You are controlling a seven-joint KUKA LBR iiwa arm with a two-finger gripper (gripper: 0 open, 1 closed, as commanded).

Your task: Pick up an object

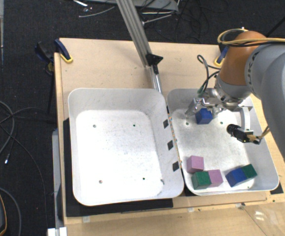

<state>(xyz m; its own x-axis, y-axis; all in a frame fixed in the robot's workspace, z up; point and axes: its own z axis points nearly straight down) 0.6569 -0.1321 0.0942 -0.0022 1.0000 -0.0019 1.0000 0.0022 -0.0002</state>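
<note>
Camera view | pincer (203,113) clamped on blue cube (204,116), right bin (265,154) at 11 o'clock | cube looked light, rigid, smooth; grip flat opposite faces | spare blocks (206,175) clustered at 6 o'clock

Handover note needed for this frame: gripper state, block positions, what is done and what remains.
Gripper: over the upper part of the right bin, shut on the blue block.
Other blocks, near the right bin's front edge: pink block, green block, second pink block, second blue block, dark green block.
Left bin: no blocks.
Done: grasp made.
Left: confirm the lift holds.
</note>
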